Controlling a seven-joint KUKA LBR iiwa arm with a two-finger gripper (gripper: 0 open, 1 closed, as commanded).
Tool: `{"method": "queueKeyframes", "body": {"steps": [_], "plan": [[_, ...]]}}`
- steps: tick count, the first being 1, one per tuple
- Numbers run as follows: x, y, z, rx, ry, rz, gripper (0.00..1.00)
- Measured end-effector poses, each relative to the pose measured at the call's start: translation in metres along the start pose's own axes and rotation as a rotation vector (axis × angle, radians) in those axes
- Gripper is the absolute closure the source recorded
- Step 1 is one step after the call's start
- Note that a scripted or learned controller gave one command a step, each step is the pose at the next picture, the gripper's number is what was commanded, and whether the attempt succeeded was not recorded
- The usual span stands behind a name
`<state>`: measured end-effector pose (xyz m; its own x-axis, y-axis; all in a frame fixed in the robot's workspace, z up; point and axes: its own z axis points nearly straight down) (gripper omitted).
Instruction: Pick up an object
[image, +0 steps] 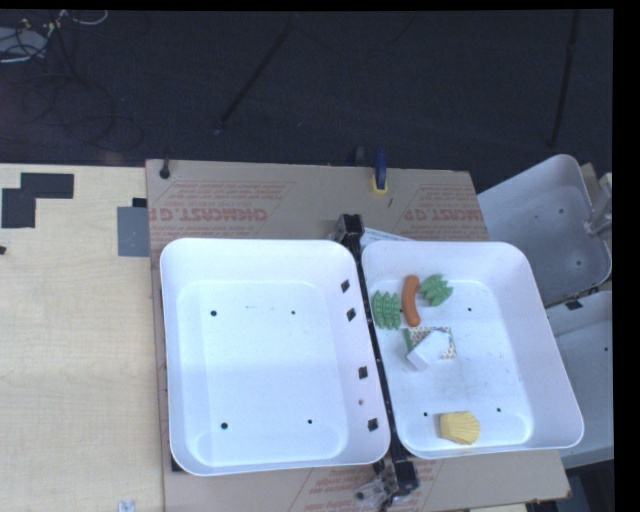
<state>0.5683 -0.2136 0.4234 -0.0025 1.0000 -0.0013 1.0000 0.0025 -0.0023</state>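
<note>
The right bin (540, 330) holds several small objects. An orange sausage-shaped piece (411, 300) lies near its upper left, with a green leafy piece (435, 290) to its right and a green ridged piece (385, 309) to its left. A white block with a patterned side (431, 348) sits just below them. A yellow ridged piece (459, 428) rests near the bin's front edge. The left bin (190, 300) stands beside it.
Both bins sit on a cardboard sheet (250, 205) on the wooden bench (70, 350). A grey metal plate (545, 225) stands at the right, past the right bin. Black clips (350, 228) join the bins along the middle.
</note>
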Motion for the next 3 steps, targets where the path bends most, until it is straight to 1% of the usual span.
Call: {"method": "queueKeyframes", "body": {"steps": [1,2,3], "plan": [[0.031,0.043,-0.05,-0.007,0.0,-0.001,1.0],[0.113,0.077,-0.119,-0.008,0.002,-0.007,1.0],[0.178,0.01,-0.116,0.0,0.004,-0.005,1.0]]}}
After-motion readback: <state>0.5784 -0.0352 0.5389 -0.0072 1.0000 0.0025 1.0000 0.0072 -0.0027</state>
